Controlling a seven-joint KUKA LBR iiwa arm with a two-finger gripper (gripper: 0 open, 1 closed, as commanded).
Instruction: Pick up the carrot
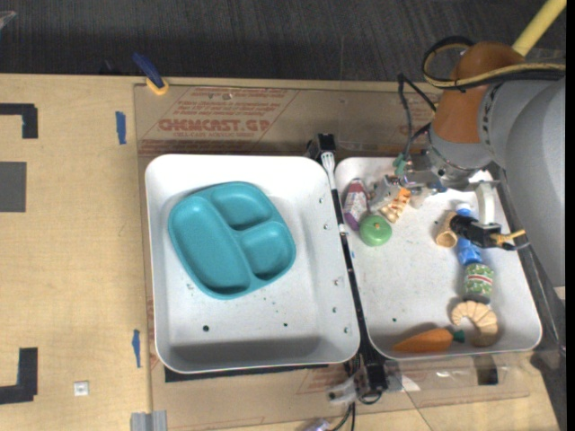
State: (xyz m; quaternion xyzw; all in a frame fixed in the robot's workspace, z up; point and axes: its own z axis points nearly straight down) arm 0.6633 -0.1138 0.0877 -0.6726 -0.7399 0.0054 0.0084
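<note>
On the counter (63, 268) lies a cardboard sheet (216, 106) with red print reading "CHEMCAST GP". It carries two white bins side by side. Grey arm (530, 142) with orange band comes in from the view's right. The left bin (171, 330) holds a teal divided plate (232, 236). The right bin (404, 277) holds everything else.

The gripper (406, 185) is low over the right bin's far end; jaws too blurred and cluttered, cannot tell whether wide or narrow, nothing seen held. A small tan-and-orange ridged toy (393, 206) sits just beside it, with a purple-and-white packet (353, 200) by the divider wall and a green round piece (375, 232) near that.

A blue bottle (476, 272) with a green label lies on the right side of the right bin; its print is unreadable. Below it is a tan ridged pastry (473, 317).

The carrot (424, 340) lies on its side along the right bin's near wall, green top toward the pastry and just beside it, well apart from the gripper. A small tan piece (445, 233) lies mid-bin.
</note>
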